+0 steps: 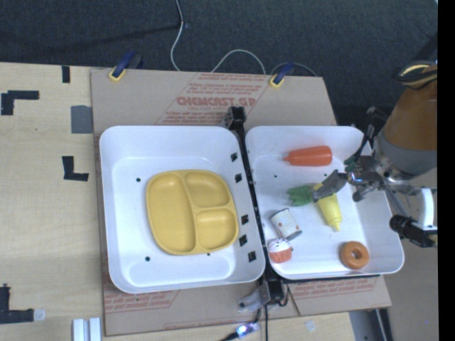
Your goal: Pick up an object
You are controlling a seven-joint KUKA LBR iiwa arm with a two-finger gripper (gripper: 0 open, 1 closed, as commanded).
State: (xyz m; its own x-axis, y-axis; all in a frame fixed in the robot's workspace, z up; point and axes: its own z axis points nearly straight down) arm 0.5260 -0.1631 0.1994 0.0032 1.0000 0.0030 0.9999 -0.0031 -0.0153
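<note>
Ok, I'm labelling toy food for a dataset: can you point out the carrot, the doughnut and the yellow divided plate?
carrot (308, 156): camera view, middle of its orange body.
doughnut (354, 255): camera view, on its brown ring, right bin's near corner.
yellow divided plate (168, 212): camera view, floor of its large left compartment.

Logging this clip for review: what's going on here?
The arm reaches in over the right bin, its gripper low beside the yellow item and green item. Nothing is visibly held. A carrot, donut and cupcake lie around; the left bin holds a yellow divided plate.
</note>
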